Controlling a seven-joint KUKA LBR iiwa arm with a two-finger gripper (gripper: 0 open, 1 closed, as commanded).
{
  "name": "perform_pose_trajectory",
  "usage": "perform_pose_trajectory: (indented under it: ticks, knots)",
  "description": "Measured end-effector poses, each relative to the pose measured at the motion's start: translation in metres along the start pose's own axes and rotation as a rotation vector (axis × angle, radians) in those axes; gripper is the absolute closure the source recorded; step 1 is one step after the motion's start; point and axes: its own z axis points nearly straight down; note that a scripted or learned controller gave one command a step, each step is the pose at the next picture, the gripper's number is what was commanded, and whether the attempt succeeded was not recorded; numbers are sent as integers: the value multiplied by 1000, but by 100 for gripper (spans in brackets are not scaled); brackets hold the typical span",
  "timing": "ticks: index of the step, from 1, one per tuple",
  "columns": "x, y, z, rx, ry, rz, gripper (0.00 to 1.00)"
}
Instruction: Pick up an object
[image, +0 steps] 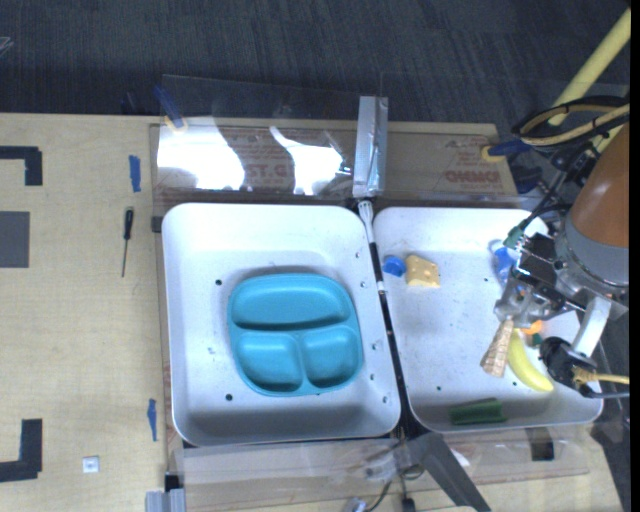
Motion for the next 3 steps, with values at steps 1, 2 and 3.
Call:
perform_pose_trajectory:
  ticks: [1,2,3]
  knots:
    - [59,-34,-65,3,-2,-244,100]
    - [15,-10,-47,8,-4,-384,100]
    - [7,67,6,8,-5,-351,100]
